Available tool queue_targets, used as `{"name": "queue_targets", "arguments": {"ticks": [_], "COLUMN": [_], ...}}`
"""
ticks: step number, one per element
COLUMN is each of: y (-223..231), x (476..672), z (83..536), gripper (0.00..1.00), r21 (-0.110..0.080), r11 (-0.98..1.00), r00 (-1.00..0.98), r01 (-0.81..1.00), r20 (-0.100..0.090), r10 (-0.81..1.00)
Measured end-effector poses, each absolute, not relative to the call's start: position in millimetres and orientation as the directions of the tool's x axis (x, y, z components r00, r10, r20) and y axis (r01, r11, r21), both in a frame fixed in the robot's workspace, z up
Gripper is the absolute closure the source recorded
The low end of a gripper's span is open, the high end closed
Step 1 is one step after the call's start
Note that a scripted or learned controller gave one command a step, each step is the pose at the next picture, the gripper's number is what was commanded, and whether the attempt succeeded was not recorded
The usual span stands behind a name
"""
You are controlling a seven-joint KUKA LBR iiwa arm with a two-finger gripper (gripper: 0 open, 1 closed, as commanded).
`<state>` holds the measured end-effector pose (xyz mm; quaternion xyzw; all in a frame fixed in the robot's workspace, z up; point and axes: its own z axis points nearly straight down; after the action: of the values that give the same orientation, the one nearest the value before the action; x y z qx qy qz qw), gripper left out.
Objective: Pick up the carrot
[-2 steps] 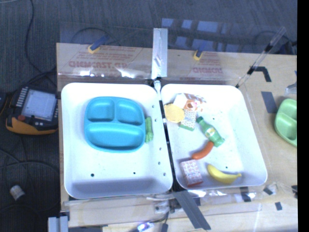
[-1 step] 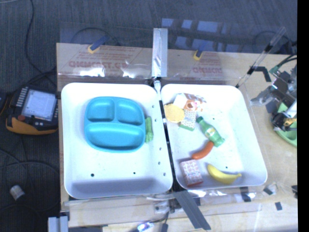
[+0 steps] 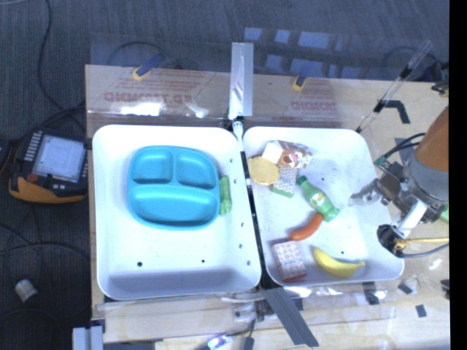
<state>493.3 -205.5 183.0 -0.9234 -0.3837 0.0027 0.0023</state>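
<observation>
Risk first, left to right. The carrot [image 3: 306, 227] lies at a slant in the right bin [image 3: 343, 159], down and to the left of the tool [image 3: 365, 194], and it's hemmed in. The pink box [image 3: 289, 258] sits just below its lower end. The green bottle [image 3: 319, 199] looks to be touching its upper end, on the side nearer the tool. The banana [image 3: 337, 262] is close by too, below the tool.

Coming in from the right, I'd say the tool could clip the bottle on the way and roll it into the carrot. Or it could close on bottle and carrot together. The carrot is smooth and tapered, so a pinch off its middle may well squirt it out. And the tool itself? It hangs over the right side of that bin with nothing visibly in it; whether it's open or closed I can't tell.

Now the containers. Far to the tool's left, the left bin [image 3: 109, 268] holds a blue plate [image 3: 174, 187] with a green pod [image 3: 224, 194] against its right edge. In the right bin's upper left corner, up and left of the tool, a yellow disc [image 3: 263, 170], a white block [image 3: 272, 152] and a packet [image 3: 294, 157] are clustered.
</observation>
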Motion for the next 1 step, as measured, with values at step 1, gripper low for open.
{"name": "queue_targets", "arguments": {"ticks": [1], "y": [-160.9], "x": [498.2], "z": [89.6], "gripper": [0.0], "r21": [0.008], "r11": [-0.56], "r00": [0.56], "r01": [0.829], "r20": [0.002], "r10": [0.829]}}
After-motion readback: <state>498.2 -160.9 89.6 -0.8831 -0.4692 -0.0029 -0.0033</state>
